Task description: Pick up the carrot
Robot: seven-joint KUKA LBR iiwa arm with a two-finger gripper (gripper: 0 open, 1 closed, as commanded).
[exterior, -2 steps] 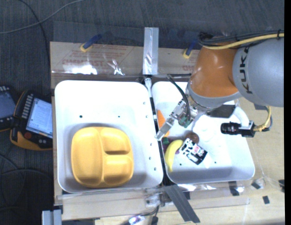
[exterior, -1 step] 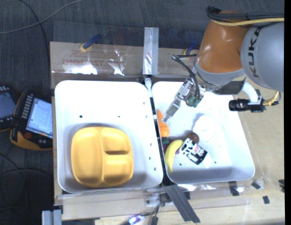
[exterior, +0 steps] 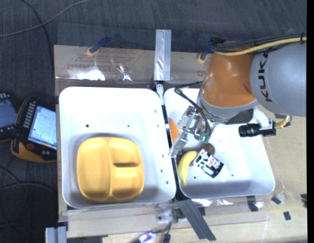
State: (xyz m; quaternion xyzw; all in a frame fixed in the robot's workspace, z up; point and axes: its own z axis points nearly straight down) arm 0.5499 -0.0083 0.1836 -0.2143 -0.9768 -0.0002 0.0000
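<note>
Carrot point(exterior: 173, 130): orange, slim, seen as a short narrow strip. Lies in the right bin point(exterior: 258, 181), hard against its left wall, just beside the divide between the two bins. Long axis runs roughly up and down the picture, along that wall. Only a part showing; lower end hidden behind the gripper point(exterior: 178, 147), which hangs over it. Whether touched by the fingers cannot be told. Sits just above the banana point(exterior: 184, 165), close to it, contact unclear. Surface plain and matt-looking, no leaves or stem made out. Upper end rounded off, well short of the bin's far rim.
</note>
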